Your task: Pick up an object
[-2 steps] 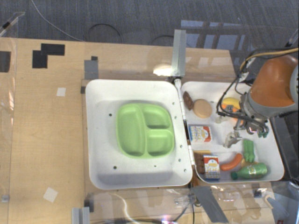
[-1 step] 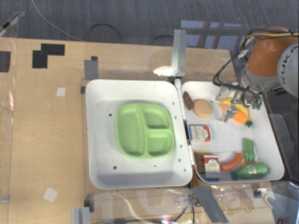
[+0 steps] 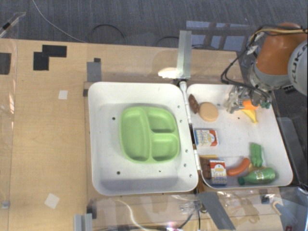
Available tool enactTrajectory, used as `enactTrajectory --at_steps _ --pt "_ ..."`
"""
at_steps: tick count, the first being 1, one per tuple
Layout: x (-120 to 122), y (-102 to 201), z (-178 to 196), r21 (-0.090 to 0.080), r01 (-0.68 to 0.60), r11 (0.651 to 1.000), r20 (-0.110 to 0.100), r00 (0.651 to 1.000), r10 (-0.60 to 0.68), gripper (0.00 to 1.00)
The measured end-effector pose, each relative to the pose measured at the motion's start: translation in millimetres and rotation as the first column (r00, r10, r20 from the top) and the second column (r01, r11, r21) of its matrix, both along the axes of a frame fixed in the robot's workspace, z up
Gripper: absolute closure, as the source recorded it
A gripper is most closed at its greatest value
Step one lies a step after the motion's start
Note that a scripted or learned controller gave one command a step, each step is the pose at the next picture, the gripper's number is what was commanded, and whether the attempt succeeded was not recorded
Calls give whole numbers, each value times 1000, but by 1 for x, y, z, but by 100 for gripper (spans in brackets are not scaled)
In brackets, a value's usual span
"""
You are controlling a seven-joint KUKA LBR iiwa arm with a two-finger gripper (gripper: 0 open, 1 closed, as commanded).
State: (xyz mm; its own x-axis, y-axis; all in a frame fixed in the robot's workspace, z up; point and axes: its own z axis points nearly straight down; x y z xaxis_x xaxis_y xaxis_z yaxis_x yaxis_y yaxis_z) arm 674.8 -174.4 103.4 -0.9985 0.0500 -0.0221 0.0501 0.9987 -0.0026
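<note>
Hovering in the right bin point(image 3: 284, 150), gripper point(image 3: 237, 101) just left of yellow-orange toy point(image 3: 250, 109), finger state unclear

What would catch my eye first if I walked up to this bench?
Probably the bright green plastic divided tray, sitting alone in the left white bin. Next, the grey arm with its orange band reaching in from the right, its hand low over the right white bin, beside a yellow-orange toy among scattered play food.
</note>
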Motion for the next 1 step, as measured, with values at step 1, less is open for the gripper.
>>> enactTrajectory --at_steps 1 --pt "-38 29 152 -3 -69 998 8 998 69 100"
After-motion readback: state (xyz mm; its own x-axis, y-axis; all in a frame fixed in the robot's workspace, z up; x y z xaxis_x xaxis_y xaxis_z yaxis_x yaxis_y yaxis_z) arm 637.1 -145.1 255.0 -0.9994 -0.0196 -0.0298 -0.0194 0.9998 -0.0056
